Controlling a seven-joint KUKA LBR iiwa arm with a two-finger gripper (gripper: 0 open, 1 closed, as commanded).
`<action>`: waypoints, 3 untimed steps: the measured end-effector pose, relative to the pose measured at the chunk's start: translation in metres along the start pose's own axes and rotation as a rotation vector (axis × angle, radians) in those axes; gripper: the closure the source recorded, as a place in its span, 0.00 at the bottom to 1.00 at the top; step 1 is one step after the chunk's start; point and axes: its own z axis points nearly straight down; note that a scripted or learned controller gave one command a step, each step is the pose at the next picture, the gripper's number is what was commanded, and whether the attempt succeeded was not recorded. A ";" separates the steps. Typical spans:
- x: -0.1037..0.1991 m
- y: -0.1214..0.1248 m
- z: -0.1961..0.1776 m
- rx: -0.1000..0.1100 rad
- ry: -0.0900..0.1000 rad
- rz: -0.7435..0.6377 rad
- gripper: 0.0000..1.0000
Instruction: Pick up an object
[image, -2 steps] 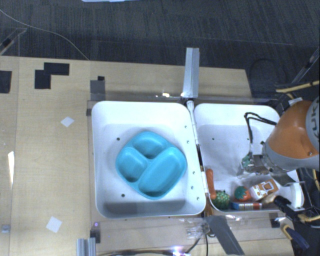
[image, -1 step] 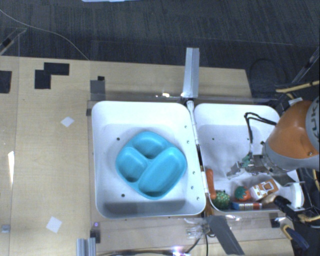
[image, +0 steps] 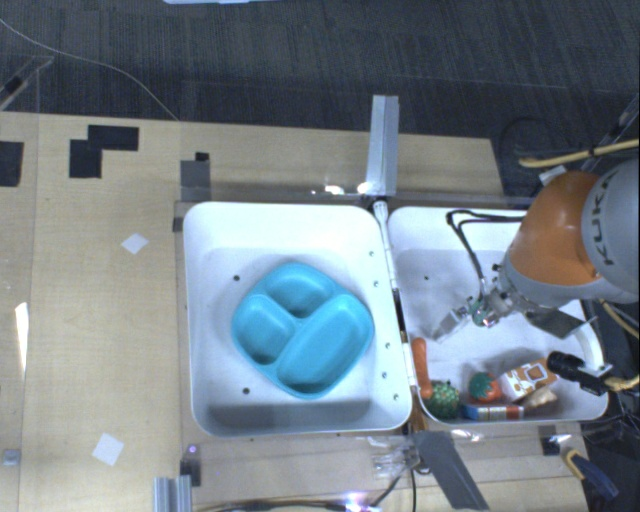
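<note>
Your worktop (image: 90, 330) is pale wood, with dark carpet beyond it and two white bins side by side. Look at the left bin (image: 215, 300): a blue divided tray (image: 302, 328) lies in its middle. The right bin (image: 430, 250) has small things gathered along its near edge: a carrot (image: 421, 364) against the divider, a green ball (image: 444, 399) below it, a round green-and-orange toy (image: 484, 386), a red-and-blue marker (image: 492, 411) and a small orange-and-white box (image: 528, 379). The tool (image: 484, 308) hangs low over the bin's middle, up and slightly right of the carrot, apart from every object; you cannot tell how its fingers stand.
</note>
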 end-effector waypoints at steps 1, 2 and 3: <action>-0.076 0.038 0.003 0.003 0.002 -0.130 0.00; 0.000 -0.009 -0.029 0.006 0.006 -0.142 0.00; 0.021 -0.046 -0.001 -0.004 -0.002 -0.106 0.00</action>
